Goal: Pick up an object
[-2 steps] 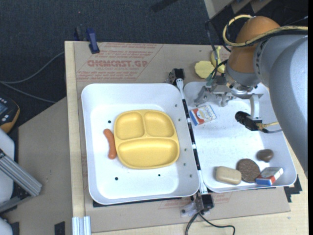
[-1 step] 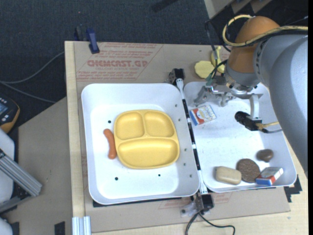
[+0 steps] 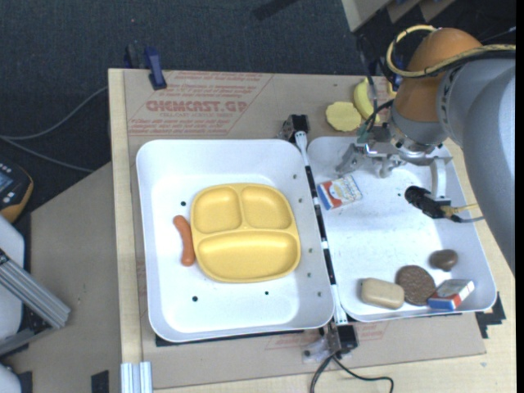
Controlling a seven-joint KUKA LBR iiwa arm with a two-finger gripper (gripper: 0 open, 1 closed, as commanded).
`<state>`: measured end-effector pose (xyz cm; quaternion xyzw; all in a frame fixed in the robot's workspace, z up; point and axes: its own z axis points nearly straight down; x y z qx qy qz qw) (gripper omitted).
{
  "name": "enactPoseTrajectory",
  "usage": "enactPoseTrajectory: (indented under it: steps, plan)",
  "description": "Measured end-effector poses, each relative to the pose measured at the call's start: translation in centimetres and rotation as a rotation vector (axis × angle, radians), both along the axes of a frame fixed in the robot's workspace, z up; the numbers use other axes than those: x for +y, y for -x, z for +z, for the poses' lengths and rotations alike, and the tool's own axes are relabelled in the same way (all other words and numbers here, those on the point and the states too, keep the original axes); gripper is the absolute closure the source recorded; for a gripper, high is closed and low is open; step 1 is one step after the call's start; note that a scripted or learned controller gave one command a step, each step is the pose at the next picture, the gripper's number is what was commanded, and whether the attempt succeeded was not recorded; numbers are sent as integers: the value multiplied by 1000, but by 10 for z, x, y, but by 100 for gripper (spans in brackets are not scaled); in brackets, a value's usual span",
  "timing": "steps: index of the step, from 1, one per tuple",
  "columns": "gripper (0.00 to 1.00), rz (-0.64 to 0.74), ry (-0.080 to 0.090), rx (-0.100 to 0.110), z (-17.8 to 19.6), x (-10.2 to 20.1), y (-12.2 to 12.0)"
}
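Arm reaches in from the right; the claw (image 3: 378,155) hangs over the far-left corner of the right bin (image 3: 385,244). Finger state: cannot tell, the wrist hardware blocks the tips from this slanted view. Nothing is visible between the fingers, so no grasp is claimed.

Nearest candidate: a small red-white-blue packet (image 3: 339,192) lying flat on the right bin's floor, just nearer and left of the claw, close to the bin's left wall. Its long axis runs left-right with a slight tilt (far end toward the right). Judgement: a short move nearward and left, then down, would bring the claw over it; closing across the short side looks like the better fit.

Other items in the right bin, along the near wall and well apart from the claw: tan bar (image 3: 381,293), brown disc (image 3: 417,283), small dark stone (image 3: 444,259), another small box (image 3: 452,294).

The left bin (image 3: 164,293) holds a yellow divided plate (image 3: 244,232) with an orange sausage (image 3: 185,239) beside it (both far from the claw).

On the tabletop (image 3: 205,105), beyond the right bin: yellow lumps (image 3: 345,115).
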<state>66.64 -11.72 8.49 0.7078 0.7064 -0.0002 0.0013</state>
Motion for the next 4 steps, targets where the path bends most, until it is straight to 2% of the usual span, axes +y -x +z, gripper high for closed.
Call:
enactPoseTrajectory:
  steps: [1, 2, 3, 4]
  plan:
    - [100, 3, 1, -4, 11, 2, -1]
    - [0, 3, 1, -2, 10, 2, -1]
    - [0, 4, -3, 4, -1, 25, 0]
    - [0, 1, -1, 1, 0, 8, 0]
